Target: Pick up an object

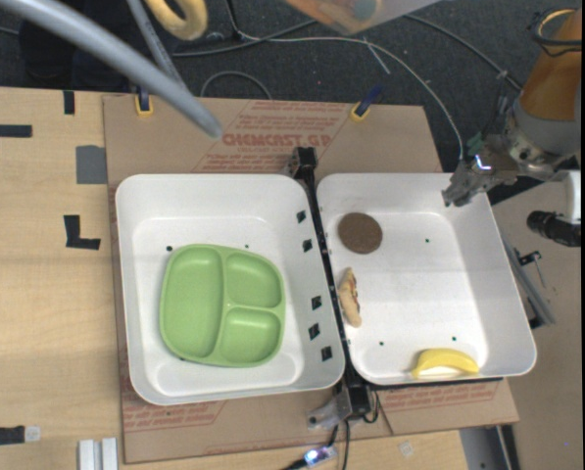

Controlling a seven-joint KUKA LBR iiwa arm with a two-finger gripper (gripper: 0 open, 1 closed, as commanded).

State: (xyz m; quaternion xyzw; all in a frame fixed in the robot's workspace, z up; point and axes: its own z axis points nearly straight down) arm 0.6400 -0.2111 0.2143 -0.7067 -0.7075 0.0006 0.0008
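Our gripper (461,190) at the right bin's (488,262) far corner

We cannot tell the fingers' state; a cookie (360,233), pastry (350,298) and banana (445,363) lie below.

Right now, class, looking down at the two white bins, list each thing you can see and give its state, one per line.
Green plate: lying flat in the left bin, nothing on it.
Brown disc: flat in the right bin.
Tan piece: lying by the divider.
Yellow banana: lying at the near wall.
Gripper: above the right bin's far corner, holding nothing visible.
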